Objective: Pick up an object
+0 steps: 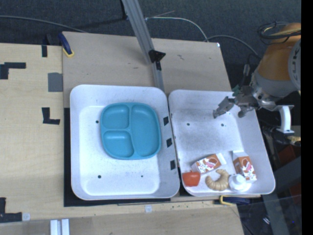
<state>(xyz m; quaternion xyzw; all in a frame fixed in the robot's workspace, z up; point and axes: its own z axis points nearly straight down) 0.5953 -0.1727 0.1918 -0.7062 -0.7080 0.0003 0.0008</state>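
- Camera view: the gripper (232,108) hangs over the right bin (195,126), fingers spread and holding nothing.
- Cartons (209,163), croissant (218,179), tomato (191,178) lie well below the fingers.

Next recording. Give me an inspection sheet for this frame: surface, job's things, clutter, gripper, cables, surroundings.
Surface: wooden bench bearing a left white bin and a right white bin, side by side.
Job's things: clustered at the right bin's near edge are a red piece, a croissant-shaped piece, a white round piece and two small printed cartons.
Clutter: blue divided plate in the left bin; black tape marks on the bench.
Gripper: gripper over the right bin's far part, apart from the cluster, holding nothing.
Cables: thin cable across the dark floor beyond the bench.
Surroundings: slanted metal bar above the bins.
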